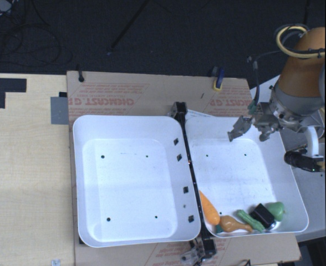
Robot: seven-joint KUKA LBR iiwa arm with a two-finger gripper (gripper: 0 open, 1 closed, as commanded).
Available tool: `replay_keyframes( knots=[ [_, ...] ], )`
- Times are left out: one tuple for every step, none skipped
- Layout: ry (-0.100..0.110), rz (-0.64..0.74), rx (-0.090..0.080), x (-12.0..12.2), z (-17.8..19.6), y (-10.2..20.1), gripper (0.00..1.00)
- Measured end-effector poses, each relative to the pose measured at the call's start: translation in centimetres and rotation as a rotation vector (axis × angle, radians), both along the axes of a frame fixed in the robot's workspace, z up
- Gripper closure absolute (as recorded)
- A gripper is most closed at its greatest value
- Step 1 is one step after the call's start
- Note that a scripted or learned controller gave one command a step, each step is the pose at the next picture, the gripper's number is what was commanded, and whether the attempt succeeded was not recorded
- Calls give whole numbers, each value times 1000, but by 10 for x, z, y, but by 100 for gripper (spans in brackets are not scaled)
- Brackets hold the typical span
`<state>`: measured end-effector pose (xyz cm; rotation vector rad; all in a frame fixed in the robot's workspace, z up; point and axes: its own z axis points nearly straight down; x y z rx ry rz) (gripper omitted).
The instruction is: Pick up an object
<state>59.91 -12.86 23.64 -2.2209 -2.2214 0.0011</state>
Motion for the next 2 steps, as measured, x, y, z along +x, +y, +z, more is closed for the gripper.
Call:
replay_keyframes(
  knots=[
    [-16,3,-5,48,145,-27,0],
    [2,8,-2,45,145,-25,100]
  ],
)
